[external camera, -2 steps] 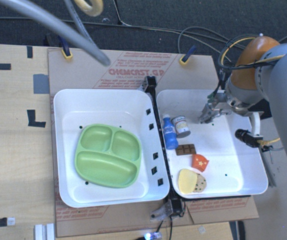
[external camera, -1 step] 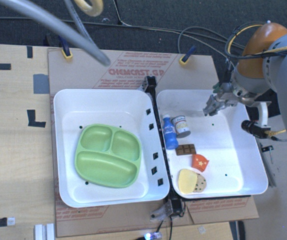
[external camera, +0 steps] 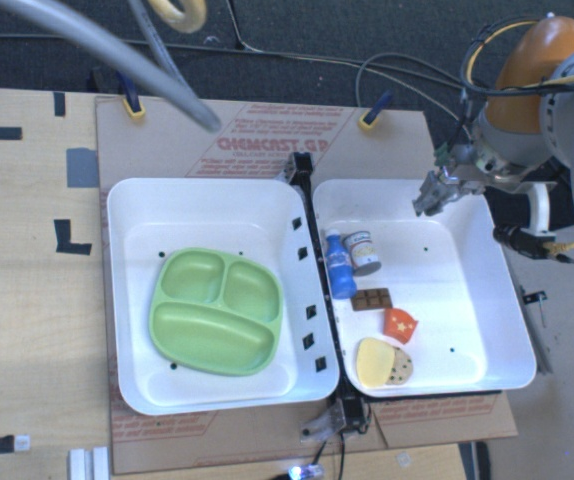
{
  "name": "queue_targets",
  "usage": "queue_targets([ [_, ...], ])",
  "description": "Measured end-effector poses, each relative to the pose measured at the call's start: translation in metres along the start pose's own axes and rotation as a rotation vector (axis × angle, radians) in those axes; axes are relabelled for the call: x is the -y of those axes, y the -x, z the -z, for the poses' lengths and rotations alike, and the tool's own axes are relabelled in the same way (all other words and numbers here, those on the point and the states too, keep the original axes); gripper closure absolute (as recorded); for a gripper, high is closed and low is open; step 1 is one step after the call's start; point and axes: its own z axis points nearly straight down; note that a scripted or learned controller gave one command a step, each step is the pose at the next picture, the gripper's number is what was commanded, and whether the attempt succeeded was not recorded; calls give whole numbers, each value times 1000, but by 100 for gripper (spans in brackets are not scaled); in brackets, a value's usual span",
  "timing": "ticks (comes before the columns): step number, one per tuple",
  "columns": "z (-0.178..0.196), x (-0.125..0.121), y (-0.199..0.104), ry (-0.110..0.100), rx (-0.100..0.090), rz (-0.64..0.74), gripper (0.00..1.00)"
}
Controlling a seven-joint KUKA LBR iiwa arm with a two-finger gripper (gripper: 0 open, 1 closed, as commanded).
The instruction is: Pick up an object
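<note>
The right bin (external camera: pixel 467 298) holds several small objects along its left side: a blue bottle (external camera: pixel 339 266), a small tin can (external camera: pixel 361 251), a brown chocolate bar (external camera: pixel 371 299), a red strawberry-like piece (external camera: pixel 399 324) and a pale yellow cheese-like slab with a cookie (external camera: pixel 381 364). My gripper (external camera: pixel 430 197) hangs over the far right corner of that bin, well away from all of them. Nothing shows between its fingers.
A green divided plate (external camera: pixel 217 310) lies in the left bin (external camera: pixel 132 228). Both bins rest on a cardboard sheet (external camera: pixel 267 143). Cables loop behind the arm at the upper right, and a grey hose crosses the upper left corner.
</note>
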Motion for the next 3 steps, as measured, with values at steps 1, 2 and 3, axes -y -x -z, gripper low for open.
queue_targets([
  [1, 62, 3, -5, 1, 1, -1, 100],
  [2, 69, 5, -61, -2, -1, 3, 100],
  [3, 59, 12, -105, -4, -1, 2, 100],
])
